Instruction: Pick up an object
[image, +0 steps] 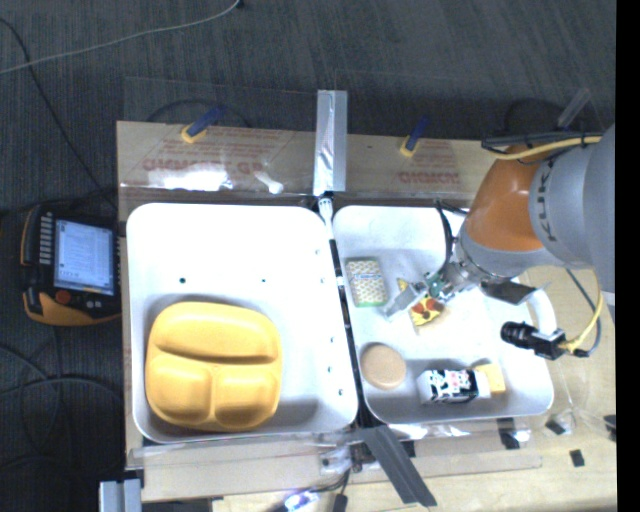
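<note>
left bin (225, 225): holding one large yellow moulded object (212, 362), lying toward the near left corner.

right bin (400, 235): holding a small green patterned packet (366, 282) near the divider, a round tan disc (383, 366) sitting below it, a black-and-white cow-patterned object (447, 385) lying by the near wall with a yellow block (490, 379) touching its right end, and a small yellow-and-red item (428, 312) lying mid-bin.

gripper (418, 297): hanging over the right bin's middle, just beside the yellow-and-red item; jaw state cannot be told.
</note>
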